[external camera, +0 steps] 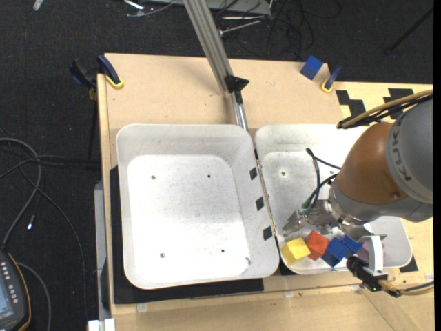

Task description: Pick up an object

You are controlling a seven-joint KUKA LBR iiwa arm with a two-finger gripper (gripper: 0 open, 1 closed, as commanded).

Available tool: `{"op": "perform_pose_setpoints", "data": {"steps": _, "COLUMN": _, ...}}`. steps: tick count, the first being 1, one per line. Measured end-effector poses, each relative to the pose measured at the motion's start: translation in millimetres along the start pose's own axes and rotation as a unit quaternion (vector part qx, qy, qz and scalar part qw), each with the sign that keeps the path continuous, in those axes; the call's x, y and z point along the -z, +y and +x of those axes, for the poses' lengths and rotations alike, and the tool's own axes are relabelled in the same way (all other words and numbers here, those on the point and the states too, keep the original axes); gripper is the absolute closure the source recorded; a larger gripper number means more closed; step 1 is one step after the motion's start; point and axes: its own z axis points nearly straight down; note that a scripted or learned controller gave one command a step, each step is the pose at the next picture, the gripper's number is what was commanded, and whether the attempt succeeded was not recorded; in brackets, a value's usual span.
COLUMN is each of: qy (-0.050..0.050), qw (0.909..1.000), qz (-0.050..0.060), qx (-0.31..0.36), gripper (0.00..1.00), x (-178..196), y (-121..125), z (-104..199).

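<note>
Reaching in from the right, the grey arm hangs low over the right bin, with its gripper sitting just above a little cluster of blocks in the near corner. Honestly can't tell how wide the jaws are or whether they've got anything, it's too murky there. Yellow block, orange block and blue block are bunched together, touching. Left bin sits right alongside.
</note>
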Motion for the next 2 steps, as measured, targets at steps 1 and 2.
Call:
{"op": "perform_pose_setpoints", "data": {"steps": 1, "qy": -0.002, "qw": 1.0000, "qz": -0.001, "qx": -0.002, "gripper": 0.00, "x": 11, "y": 5, "z": -61}}
{"op": "perform_pose_setpoints", "data": {"steps": 2, "qy": 0.000, "qw": 1.0000, "qz": 0.000, "qx": 0.004, "gripper": 0.00, "x": 0, "y": 0, "z": -3}}
